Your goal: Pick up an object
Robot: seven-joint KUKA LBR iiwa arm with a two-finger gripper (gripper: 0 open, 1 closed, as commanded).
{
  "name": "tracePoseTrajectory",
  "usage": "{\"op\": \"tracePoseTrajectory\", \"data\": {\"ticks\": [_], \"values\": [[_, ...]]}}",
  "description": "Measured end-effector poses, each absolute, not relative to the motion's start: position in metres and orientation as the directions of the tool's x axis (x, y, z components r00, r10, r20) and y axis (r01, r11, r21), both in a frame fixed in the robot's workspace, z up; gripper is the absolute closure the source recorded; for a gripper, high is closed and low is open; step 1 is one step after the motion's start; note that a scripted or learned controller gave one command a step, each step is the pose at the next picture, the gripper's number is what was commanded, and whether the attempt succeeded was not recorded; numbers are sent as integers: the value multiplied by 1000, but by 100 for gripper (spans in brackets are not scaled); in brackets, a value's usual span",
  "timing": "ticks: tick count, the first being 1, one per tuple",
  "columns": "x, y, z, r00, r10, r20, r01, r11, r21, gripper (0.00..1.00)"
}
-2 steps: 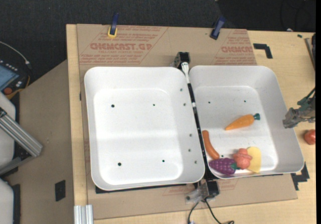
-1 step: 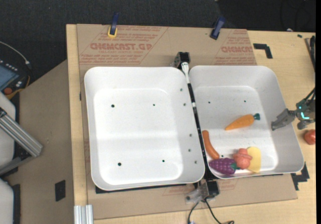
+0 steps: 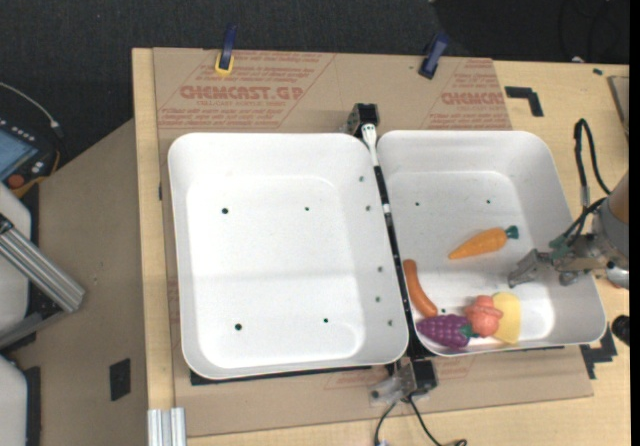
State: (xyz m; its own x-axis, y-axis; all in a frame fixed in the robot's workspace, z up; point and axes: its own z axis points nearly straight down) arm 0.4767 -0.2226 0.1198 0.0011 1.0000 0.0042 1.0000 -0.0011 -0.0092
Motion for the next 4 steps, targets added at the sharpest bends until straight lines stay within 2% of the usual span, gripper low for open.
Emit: {"op": "tracePoseTrajectory", "data": {"ticks": [1, 2, 3, 4], "values": [[481, -223, 245, -2, 1000, -7, 1000, 2, 13, 0], [477, -223, 139, 1, 1000, 4, 1000, -1, -9, 0], [482, -225, 311, -2, 1000, -9, 1000, 2, 19, 0], [477, -223, 192, 1, 1000, 5, 1000, -1, -11, 0]]}}
